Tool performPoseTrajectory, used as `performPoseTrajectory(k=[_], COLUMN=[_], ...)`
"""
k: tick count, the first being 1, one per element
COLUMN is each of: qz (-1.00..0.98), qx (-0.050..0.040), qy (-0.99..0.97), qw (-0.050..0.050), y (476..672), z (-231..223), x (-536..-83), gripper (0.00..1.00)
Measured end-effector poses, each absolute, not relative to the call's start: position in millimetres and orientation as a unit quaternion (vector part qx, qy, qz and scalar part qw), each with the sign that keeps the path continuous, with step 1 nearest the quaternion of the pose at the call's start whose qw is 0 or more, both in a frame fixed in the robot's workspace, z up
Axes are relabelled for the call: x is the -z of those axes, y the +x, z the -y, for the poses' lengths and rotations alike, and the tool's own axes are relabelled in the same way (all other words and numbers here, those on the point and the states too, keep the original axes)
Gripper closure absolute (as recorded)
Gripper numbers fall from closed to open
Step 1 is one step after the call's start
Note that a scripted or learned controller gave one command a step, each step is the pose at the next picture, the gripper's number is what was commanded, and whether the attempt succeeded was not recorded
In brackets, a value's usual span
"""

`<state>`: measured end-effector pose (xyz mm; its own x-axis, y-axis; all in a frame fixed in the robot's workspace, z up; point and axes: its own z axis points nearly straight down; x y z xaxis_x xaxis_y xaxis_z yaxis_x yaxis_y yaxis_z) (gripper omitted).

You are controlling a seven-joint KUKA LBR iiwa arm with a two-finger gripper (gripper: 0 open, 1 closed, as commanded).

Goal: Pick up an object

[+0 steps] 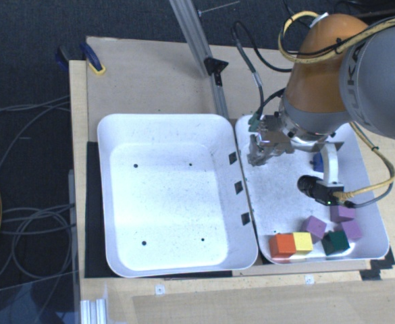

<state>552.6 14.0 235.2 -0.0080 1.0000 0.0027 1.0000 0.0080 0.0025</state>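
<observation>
A: What stands on the desk (163, 69)?

B: Two shallow white bins side by side. The left bin (116, 137) shows only small dark specks; the right bin (379, 238) holds the objects.

A: Where do the objects lie?

B: At the near end of the right bin: an orange block (283, 244) touching a yellow block (302, 242), a dark green block (334, 242) just beside them, and purple blocks (316, 224) clustered behind.

A: And the arm (339, 66)?

B: It reaches in from the right over the right bin. The hand (261, 149) sits near the bin's far left wall, well apart from the blocks. Whether it is released or clenched cannot be told; nothing is seen held in it.
</observation>
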Motion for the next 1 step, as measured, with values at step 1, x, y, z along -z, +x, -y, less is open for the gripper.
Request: performPoseTrajectory(k=[1], qz=[0.709], qx=[-0.0002], qy=[-0.705], qw=[0.002], y=[549.3], z=[-65.1], x=[-227.2], gripper=[1.00])
